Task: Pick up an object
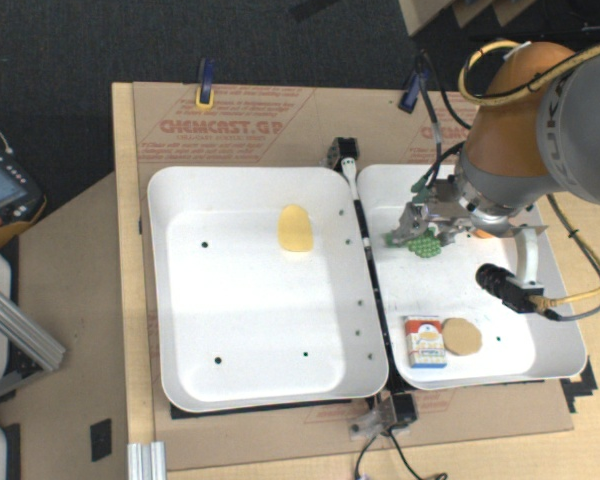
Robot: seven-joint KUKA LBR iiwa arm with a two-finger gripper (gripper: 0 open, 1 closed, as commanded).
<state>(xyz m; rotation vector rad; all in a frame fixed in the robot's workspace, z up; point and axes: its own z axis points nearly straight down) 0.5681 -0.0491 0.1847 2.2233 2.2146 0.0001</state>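
The end effector [417, 230] sits low in the right bin [550, 353], over a green object [427, 247]; its grip state and the object's axis cannot be told.

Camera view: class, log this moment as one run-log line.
hand: low in right bin, over green object | left bin: yellow object | right bin front: red box, tan disc

Two white bins [180, 298] [550, 353] side by side. One yellow object [295, 228] in the left bin. In the right bin: one green object [427, 246], one small red-and-white box [424, 342], one round tan piece [463, 337]. Two blue clamps [206, 75] [413, 93] on the cardboard's far edge.
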